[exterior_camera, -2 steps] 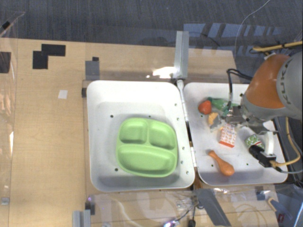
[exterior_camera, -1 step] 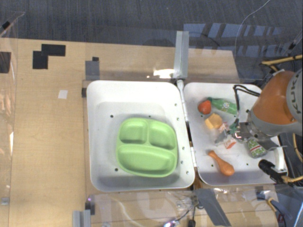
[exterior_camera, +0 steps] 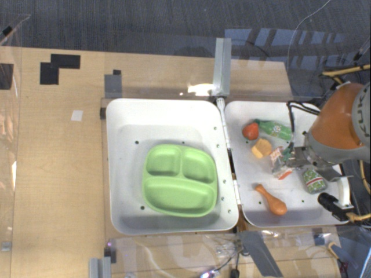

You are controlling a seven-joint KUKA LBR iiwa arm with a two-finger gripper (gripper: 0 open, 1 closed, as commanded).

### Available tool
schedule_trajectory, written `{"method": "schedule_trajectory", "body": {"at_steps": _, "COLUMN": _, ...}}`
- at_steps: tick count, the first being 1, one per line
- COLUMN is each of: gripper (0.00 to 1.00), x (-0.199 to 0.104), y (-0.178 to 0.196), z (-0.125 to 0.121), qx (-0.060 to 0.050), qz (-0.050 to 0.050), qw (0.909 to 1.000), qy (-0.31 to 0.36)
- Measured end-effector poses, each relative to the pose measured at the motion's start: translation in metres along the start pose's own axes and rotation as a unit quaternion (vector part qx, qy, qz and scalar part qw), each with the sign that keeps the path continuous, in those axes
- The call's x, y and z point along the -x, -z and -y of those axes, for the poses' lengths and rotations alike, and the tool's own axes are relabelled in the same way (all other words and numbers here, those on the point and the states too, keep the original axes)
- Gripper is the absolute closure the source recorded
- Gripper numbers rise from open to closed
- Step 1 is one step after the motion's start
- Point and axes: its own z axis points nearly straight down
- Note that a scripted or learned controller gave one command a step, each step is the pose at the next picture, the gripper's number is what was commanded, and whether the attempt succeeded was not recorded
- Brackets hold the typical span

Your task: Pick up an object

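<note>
Two shallow white bins sit side by side on the bench [exterior_camera: 52, 172], and the divided green tray [exterior_camera: 179, 180] serves as the reference point for all positions below. The left bin [exterior_camera: 124, 155] contains that tray alone, lying flat near its middle. The right bin [exterior_camera: 246, 198] lies directly to the tray's right and carries all the loose items. The arm [exterior_camera: 342, 123] enters from the far right of the tray, its orange band over the bin's right edge, with the gripper [exterior_camera: 288, 161] low among the objects; whether its fingers are spread or closed cannot be told, since the wrist and clutter hide them. A crumpled silver-and-red packet [exterior_camera: 279, 165] lies right at the gripper. Crowding that spot, a green packet [exterior_camera: 274, 130] lies above it, farther back from the tray's level, a small patterned can [exterior_camera: 313, 180] just beyond it to the right, an orange drumstick-shaped item [exterior_camera: 271, 199] below it, a yellow block [exterior_camera: 261, 149] on its tray side, and a red tomato-like ball [exterior_camera: 250, 131] touching the green packet's near end.
</note>
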Motion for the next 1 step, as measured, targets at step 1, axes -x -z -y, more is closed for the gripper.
{"method": "schedule_trajectory", "body": {"at_steps": 1, "gripper": 1.0, "x": -0.0774, "y": 0.0831, "z": -0.0335, "qx": -0.008, "qz": -0.001, "qw": 0.9985, "qy": 0.054}}
